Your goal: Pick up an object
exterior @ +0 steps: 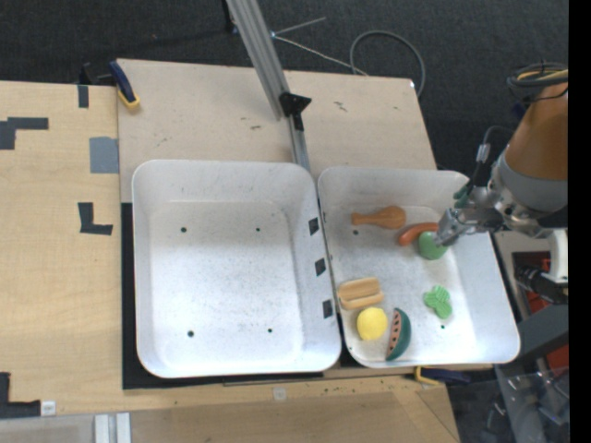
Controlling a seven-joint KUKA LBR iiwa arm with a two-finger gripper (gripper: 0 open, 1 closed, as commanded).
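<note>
overlapping the green ball (429, 245) and carrot (413, 234), claw (449, 232), grip indiscernible

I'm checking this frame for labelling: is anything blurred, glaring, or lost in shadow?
Camera view: lighting is even and soft, with faint shadows along the left bin walls; the white bins look bright but show no strong glare; the claw by the green and orange toy is small and slightly soft, so its fingers are hard to read.
</note>
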